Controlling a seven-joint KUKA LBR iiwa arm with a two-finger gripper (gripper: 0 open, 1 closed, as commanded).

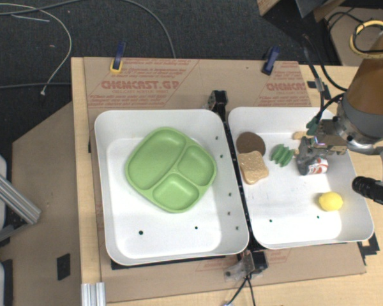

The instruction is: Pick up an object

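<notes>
Gripper [308,163] was seen low in right bin [287,225], over small red-white object [318,166] at bin's right side. Finger state could not be told. Object was judged light, possibly crushable; grasp across narrow width was advised.

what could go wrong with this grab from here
1. The gripper sits right over a small red and white object near the right bin's far side; coming down off-centre may nudge it away rather than catch it.
2. The green toy lies close beside it, so it could get knocked or caught instead.
3. The yellow ball looks round and may roll if bumped.
</notes>
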